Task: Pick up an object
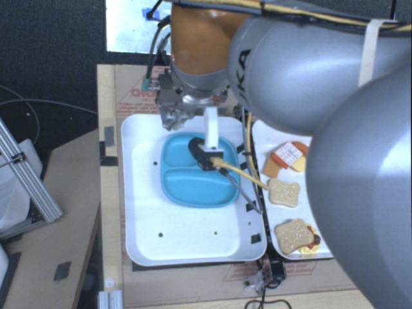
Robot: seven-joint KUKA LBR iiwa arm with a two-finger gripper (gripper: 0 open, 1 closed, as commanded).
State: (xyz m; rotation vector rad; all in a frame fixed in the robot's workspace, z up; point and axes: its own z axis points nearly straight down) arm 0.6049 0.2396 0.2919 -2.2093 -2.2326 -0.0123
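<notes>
A blue divided plate (193,184) lies in the far half of the left bin (187,238). My gripper (172,117) hangs low over the bin's far left part, just beyond the plate's far rim. The orange wrist band sits right above it. I see nothing between the gripper and the plate. In the right bin (260,136) lie a slice of toy bread (284,192), a toy sandwich (295,235) and an orange and red toy food piece (288,156).
The arm's large grey body covers most of the right bin and the right side of the view. A brown cardboard sheet (129,89) lies under both bins. Bare white floor shows in the near half of the left bin.
</notes>
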